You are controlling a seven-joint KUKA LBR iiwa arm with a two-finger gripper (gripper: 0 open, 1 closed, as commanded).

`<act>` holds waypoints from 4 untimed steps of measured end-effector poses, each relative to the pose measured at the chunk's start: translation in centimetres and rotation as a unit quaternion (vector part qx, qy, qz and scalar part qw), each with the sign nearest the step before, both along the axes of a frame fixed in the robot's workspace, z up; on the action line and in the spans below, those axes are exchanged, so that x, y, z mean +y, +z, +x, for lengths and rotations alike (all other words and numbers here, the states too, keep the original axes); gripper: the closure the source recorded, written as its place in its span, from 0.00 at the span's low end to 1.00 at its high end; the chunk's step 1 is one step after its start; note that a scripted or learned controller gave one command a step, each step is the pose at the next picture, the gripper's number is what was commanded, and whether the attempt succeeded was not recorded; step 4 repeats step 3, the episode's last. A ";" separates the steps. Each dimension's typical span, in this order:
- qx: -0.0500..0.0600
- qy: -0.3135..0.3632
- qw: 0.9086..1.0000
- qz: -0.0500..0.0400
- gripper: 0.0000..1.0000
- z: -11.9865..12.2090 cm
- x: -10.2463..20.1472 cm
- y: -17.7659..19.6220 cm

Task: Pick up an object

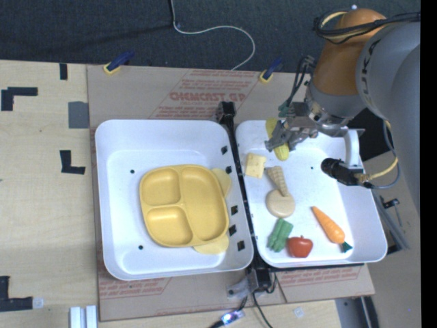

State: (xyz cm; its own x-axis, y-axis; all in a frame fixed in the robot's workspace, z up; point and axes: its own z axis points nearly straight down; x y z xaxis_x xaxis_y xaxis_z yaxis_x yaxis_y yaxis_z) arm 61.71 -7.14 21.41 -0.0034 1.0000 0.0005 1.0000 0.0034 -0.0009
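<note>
Our gripper [287, 141] hangs over the right bin's [365, 251] far corner, above a yellow toy [281, 150]; whether the jaws grip it, we cannot tell.

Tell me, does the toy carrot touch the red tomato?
Apart. The camera view shows bare white bin floor between the carrot and the tomato.

yellow toy [279, 147] partly hidden by pincer [285, 138], arm [382, 53] cropped at right edge

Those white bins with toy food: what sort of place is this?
Probably a robot test bench: a grey arm over two white bins, toy food like a carrot, and a yellow divided plate.
</note>
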 end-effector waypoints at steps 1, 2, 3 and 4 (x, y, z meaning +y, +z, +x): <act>0.001 -0.001 1.000 -0.001 1.00 -0.8 -0.7 0.3; -0.001 -0.001 1.000 0.000 1.00 0.5 -0.5 1.7; 0.000 -0.001 1.000 -0.001 1.00 0.5 0.3 1.4; 0.000 -0.001 1.000 -0.001 1.00 0.5 0.3 1.4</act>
